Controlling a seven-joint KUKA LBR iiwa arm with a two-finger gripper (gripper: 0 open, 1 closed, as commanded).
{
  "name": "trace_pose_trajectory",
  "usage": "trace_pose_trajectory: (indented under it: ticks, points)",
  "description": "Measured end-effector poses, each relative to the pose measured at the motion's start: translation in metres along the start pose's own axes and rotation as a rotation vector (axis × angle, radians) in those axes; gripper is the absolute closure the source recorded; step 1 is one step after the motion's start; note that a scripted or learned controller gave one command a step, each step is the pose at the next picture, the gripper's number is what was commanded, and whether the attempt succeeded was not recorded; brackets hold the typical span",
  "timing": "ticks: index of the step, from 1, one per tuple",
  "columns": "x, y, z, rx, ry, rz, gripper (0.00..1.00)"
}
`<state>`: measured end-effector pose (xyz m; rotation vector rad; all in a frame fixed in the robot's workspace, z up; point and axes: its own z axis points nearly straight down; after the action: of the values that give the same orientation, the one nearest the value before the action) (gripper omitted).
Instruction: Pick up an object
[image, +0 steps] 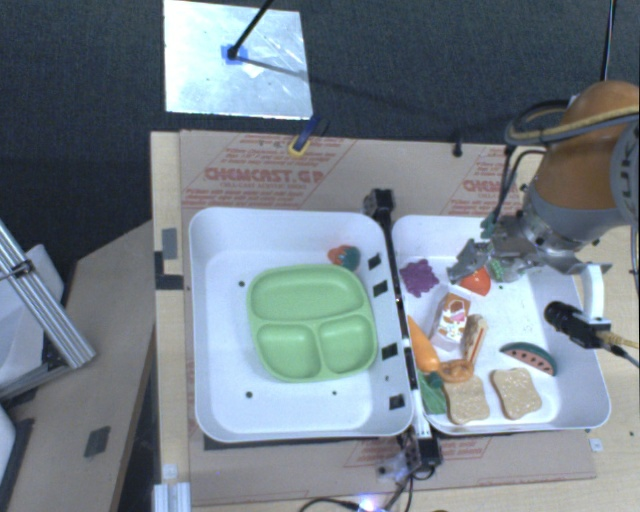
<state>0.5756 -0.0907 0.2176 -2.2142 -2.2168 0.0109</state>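
red-orange toy (477, 282) sits right under the gripper (474, 265) in the right bin (600, 400), tucked just below its tips (jaws' state: can't tell).

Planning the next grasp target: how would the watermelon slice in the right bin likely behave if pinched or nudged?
The watermelon slice looks like a toy, so probably stiff and light. It lies flat, so it seems unlikely to roll, but may slide on the smooth white bin. Its low profile could make it hard to pinch.

camera: fixed overhead | slanted down | both bins (300, 225) framed
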Motion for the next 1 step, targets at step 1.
trace_pose_trajectory:
  ticks: [1]
  points:
    - [0.0001,0.0025,-0.0064,-0.012,-0.001,-0.002,0.0]
